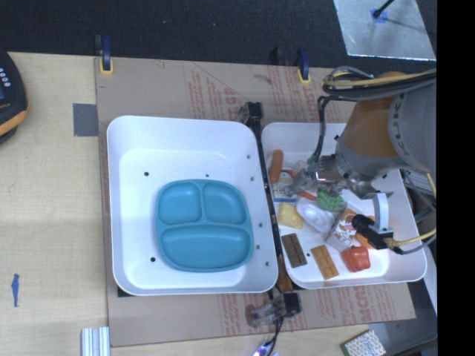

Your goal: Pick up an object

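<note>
Fingers [310, 178] state unclear, low among cluttered right bin [401, 273]; smooth blue three-compartment plate [204, 225] in left bin [126, 199].

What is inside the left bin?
The left bin holds one blue divided plate, lying flat near its middle, compartments up. Whatever lies under the plate is covered. The small items sit in the right bin, where the arm reaches in.

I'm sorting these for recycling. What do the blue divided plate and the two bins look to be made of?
Blue divided plate: probably moulded plastic, matte, with soft rounded ridges between its three sections. Left bin and right bin: likely thin white plastic, smooth and slightly glossy, with rounded corners and raised rims.
</note>
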Robot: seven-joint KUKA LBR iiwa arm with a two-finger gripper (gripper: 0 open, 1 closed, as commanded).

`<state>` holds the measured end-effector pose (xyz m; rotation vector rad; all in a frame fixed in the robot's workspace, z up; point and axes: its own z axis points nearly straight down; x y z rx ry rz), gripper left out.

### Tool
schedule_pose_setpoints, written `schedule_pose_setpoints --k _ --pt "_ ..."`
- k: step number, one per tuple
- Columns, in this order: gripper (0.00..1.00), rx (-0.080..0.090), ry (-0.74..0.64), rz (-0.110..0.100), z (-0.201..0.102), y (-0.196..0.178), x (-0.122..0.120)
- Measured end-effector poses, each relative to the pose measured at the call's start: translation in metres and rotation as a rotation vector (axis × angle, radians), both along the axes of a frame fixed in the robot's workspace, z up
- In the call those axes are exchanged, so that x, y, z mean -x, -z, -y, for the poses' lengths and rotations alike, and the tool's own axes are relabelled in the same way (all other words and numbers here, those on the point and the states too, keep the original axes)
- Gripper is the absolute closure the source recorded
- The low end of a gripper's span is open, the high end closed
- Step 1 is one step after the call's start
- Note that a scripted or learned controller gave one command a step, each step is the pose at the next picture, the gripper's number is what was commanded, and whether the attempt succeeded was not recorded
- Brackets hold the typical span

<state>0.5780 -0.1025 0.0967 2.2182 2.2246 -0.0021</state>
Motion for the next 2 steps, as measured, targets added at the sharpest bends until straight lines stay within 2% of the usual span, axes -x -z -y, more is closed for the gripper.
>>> schedule_pose_setpoints --k 1,2 --pt "1.00 0.001 -0.002 0.001 0.001 -0.015 0.000" --pt "1.00 -0.004 -0.007 0.002 -0.067 -0.100 0.034"
